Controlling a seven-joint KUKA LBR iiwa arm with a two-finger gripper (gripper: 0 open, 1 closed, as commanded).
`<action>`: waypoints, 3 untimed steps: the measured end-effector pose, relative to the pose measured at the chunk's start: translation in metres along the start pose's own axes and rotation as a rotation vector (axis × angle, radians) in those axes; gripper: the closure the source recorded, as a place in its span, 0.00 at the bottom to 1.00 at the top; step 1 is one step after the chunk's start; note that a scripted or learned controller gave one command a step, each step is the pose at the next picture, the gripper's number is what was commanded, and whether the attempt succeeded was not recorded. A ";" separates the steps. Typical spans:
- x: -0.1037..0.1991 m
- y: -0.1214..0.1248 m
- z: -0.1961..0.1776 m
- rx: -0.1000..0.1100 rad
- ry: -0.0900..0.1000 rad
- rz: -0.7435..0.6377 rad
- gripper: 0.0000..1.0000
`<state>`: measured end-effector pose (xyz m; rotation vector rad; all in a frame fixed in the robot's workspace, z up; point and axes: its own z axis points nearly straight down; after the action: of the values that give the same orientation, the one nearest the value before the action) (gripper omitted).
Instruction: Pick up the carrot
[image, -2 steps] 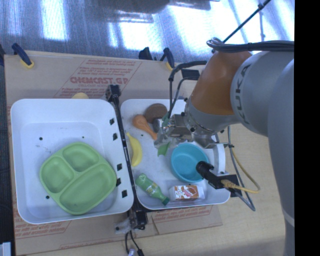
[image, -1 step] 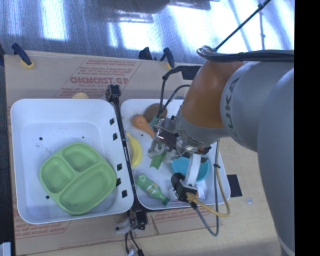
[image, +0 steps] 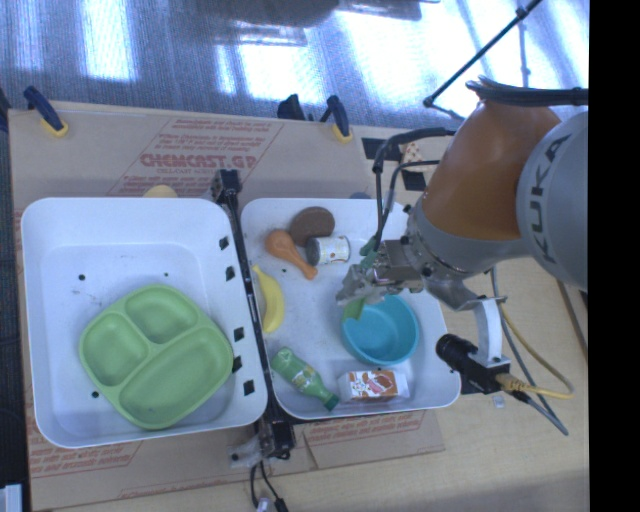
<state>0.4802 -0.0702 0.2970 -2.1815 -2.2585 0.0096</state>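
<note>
The carrot (image: 289, 251) is orange with a rounded head and lies slantwise in the upper left of the right bin (image: 432, 392). It rests free on the bin floor, between a brown lump and a yellow banana. My gripper (image: 360, 287) hangs over the bin's middle, at the upper left rim of a blue bowl (image: 381, 331), to the right of the carrot and a little nearer the camera. It is open with nothing between its fingers. A gap of bare bin floor lies between it and the carrot.
Around the carrot lie a brown lump (image: 312, 222), a small white can (image: 331, 248) and a banana (image: 270, 299). A green bottle (image: 301, 375) and a red-and-white packet (image: 375, 383) sit at the front. The left bin (image: 60, 235) holds a green divided plate (image: 155, 353).
</note>
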 end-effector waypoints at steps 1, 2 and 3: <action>0.006 -0.003 0.019 0.005 0.004 0.167 1.00; 0.047 -0.002 0.041 0.009 0.004 0.437 1.00; -0.053 0.008 0.001 0.000 0.002 0.478 1.00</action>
<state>0.4903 -0.1227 0.2964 -2.6537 -1.6782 0.0077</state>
